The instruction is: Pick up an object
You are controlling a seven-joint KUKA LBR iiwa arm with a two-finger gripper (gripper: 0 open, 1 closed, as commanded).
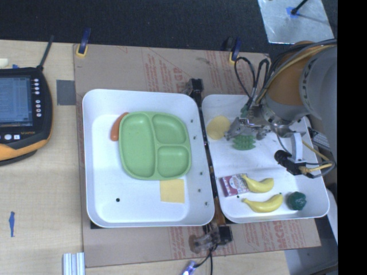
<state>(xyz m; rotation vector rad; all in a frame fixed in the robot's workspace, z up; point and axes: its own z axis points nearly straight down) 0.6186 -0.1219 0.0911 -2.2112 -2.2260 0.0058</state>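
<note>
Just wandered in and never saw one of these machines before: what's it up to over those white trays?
A grey robot arm reaches into the right bin, its claw low over a small green spiky toy, next to a yellow round piece. Two bananas lie nearer the front. The left bin holds a green divided plate.

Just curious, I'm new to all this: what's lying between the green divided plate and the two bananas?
In the camera view, between the green divided plate and the bananas run the bins' touching rims, then a small red-and-white packet beside the upper banana.
</note>
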